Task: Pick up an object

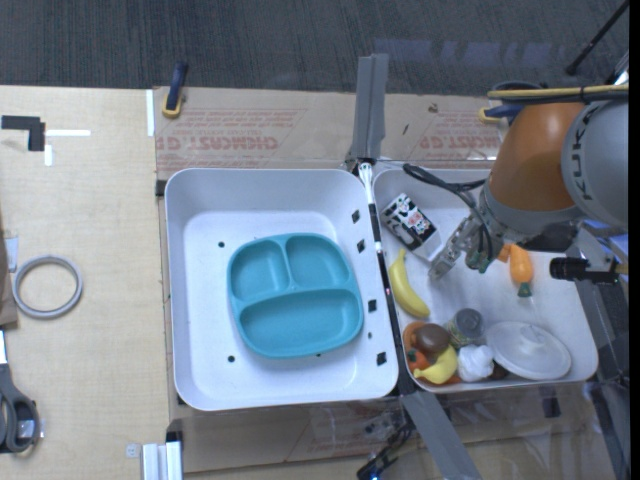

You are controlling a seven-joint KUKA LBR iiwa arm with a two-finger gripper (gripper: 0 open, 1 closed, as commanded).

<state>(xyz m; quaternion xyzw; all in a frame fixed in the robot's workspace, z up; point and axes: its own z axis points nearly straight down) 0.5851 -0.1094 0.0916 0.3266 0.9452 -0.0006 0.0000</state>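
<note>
My gripper [461,259] hangs low over the middle of the right bin [580,313], its two silver fingers [445,257] standing open with nothing between them. A yellow banana [405,285] lies just to its left. A black and white patterned box [408,219] sits at the bin's back left. An orange carrot-like toy [520,267] lies just right of the gripper, beside the wrist. At the bin's front are a small grey can [467,321], a white round lid [532,350], a white crumpled piece [477,363] and a pile of toy fruit [431,349].
The left bin [190,298] holds a blue divided plate [295,295]. A grey divider [370,108] runs between the bins at the back. On the wooden bench to the left lie a grey ring [45,286] and scissors [18,420].
</note>
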